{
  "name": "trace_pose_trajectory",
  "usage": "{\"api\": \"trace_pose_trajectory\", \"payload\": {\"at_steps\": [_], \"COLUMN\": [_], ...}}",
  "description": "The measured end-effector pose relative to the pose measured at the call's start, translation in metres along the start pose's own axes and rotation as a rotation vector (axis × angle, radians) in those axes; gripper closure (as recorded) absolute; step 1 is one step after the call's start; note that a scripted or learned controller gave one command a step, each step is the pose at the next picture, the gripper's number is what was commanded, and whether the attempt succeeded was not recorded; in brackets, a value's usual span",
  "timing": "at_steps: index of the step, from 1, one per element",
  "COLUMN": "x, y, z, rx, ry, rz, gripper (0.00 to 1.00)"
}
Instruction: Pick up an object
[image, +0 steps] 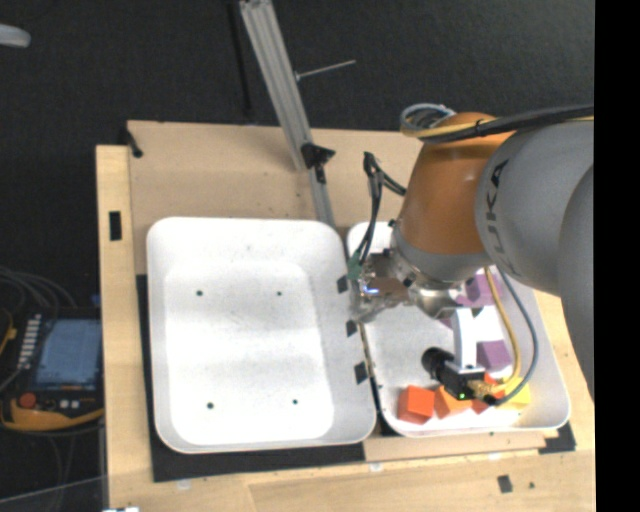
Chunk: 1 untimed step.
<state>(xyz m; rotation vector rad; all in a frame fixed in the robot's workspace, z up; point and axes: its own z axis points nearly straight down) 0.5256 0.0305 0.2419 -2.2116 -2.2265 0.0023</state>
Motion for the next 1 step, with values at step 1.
{"api": "trace_pose_trajectory", "payload": {"at_steps": [1], "x": [0.0471], "y": [0.0075], "z": [0.0116], "rx": [-0.002], "ry": [-0.001], "rz": [0.000], "gripper": [1.00]}}
